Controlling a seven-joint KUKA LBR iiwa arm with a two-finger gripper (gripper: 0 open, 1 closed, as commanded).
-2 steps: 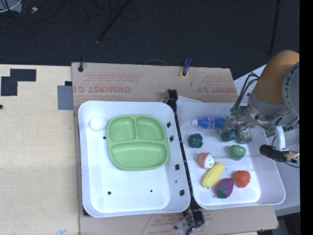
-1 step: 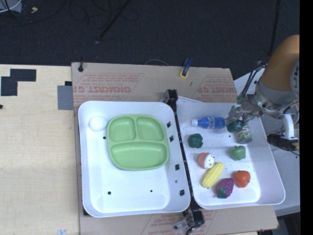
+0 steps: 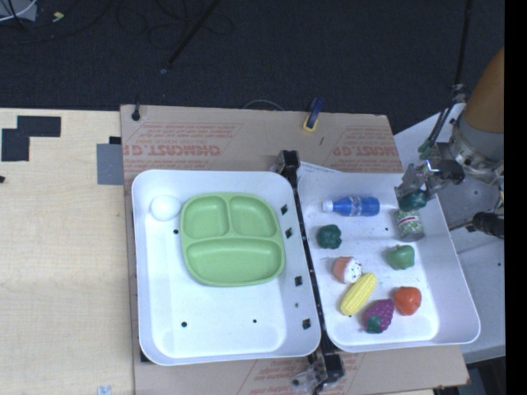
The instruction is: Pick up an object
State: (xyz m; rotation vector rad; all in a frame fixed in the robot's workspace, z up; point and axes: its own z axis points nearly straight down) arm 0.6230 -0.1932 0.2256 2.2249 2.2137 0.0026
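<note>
Pincer [image 3: 412, 194] sits over the far right part of the right bin [image 3: 461, 319], arm coming in from the right. It's directly above a small can [image 3: 409, 224] with a patterned label; something dark green is right at the tips, but I can't tell if that's part of the tool or an object, so I can't tell from this view whether it's released or clenched, or if the can is in it. I'd treat the can as the target: it looks upright near the bin's right wall, just beside a green pepper [image 3: 401, 257]. My guess is it's light, rigid, smooth-sided, so fairly slippery; I'd grip across the body mid-height, not the rim, and expect it to tip if clipped off-centre. Further out: blue bottle [image 3: 352, 206] lying on its side to the left, dark green broccoli-like piece [image 3: 329, 237] below it, then a small orange-and-white toy [image 3: 347, 269], corn cob [image 3: 357, 294], purple grapes [image 3: 379, 314] and a red tomato [image 3: 407, 300] toward the near edge. These look like hard plastic play food, light, rounded, likely to roll. Left bin [image 3: 156, 319] holds a green divided plate [image 3: 231, 239] and a white ball [image 3: 165, 207], well apart from the work.
</note>
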